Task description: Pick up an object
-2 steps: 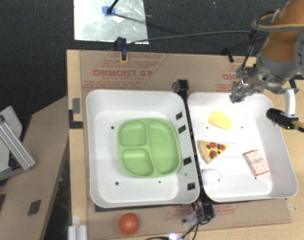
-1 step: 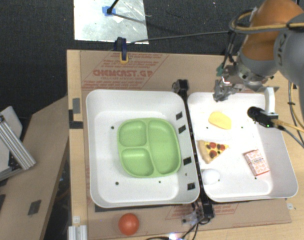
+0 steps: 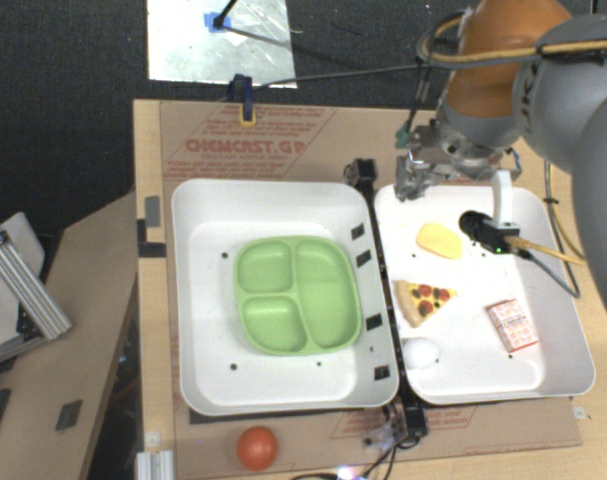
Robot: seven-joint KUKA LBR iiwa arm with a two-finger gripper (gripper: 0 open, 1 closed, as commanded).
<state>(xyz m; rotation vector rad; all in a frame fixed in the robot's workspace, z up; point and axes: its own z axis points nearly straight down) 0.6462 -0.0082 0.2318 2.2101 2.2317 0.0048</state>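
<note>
Trouble begins at the far left only in a mild way: the left bin point(image 3: 188, 268) offers little that looks easy to lift. An orange ball point(image 3: 257, 448) sits on the bench in front of that bin, outside both bins, and I judge it out of play. Inside the left bin, a green divided tray point(image 3: 295, 293) lies flat and wide. It looks too broad for a two-finger grip, so a try there would likely slide off.

The gripper point(image 3: 413, 182) hangs over the back left corner of the right bin point(image 3: 463, 373), close to the wall between the bins. Whether it is parted or closed I cannot tell, and nothing shows as caught in it. A straight descent from here would probably meet bare floor or the rim rather than any object.

The likely targets lie nearer the camera in that bin. A white ball point(image 3: 419, 352) rests by the front left corner; round and close to the wall, it could roll away. A pizza slice point(image 3: 423, 298) lies flat beside the divider and may be too thin to catch. A yellow piece point(image 3: 439, 240), nearest the gripper, looks smooth and may squirt out. Further right, a red-and-white packet point(image 3: 510, 325) lies flat and skewed, so a badly turned wrist would just push it.
</note>
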